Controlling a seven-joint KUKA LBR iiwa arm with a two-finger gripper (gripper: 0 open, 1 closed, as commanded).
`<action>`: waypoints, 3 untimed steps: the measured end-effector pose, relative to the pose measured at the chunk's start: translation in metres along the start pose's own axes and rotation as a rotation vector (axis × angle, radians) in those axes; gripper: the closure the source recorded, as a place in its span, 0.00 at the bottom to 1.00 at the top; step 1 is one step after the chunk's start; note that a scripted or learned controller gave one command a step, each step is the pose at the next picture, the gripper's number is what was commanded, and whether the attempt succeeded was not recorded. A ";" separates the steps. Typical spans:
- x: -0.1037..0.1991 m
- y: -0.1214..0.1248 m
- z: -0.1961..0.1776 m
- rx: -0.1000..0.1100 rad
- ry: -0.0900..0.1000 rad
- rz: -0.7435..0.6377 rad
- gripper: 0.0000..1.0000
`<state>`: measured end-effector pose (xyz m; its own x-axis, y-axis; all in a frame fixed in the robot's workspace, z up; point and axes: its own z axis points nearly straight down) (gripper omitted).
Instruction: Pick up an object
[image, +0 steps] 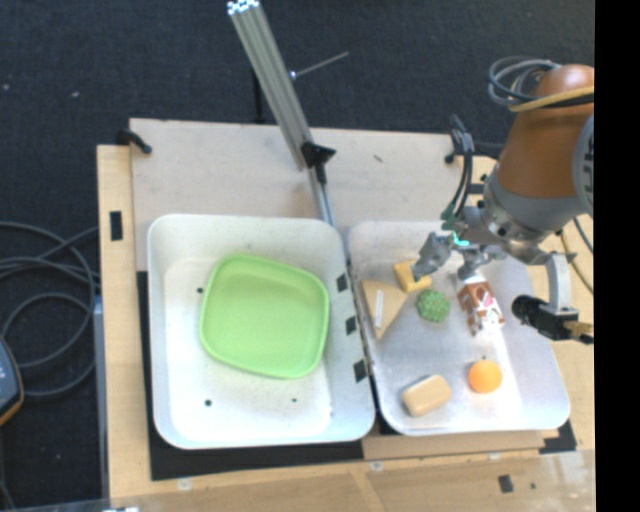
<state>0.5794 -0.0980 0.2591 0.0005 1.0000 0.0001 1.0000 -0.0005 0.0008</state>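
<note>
Looks like approach stage: end effector (452, 262) spread apart, hovering over right bin (530, 405) beside broccoli (433, 306) (nothing gripped yet). Next up: drop, centre over it, squeeze.

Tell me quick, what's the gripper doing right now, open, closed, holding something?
Gripper: open, fingers spread above the right bin, holding nothing; the green ball lies just below it.

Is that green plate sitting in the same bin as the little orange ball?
No, the green plate lies in the left bin, while the orange ball sits in the right bin.
</note>
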 end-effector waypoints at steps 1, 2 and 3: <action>0.000 0.000 0.000 0.000 0.000 0.000 0.00; 0.003 -0.010 0.051 0.004 0.000 0.000 0.00; 0.000 -0.008 0.113 0.006 0.000 0.001 0.00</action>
<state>0.5719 -0.0983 0.1463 0.0011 1.0000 -0.0001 1.0000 -0.0011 -0.0048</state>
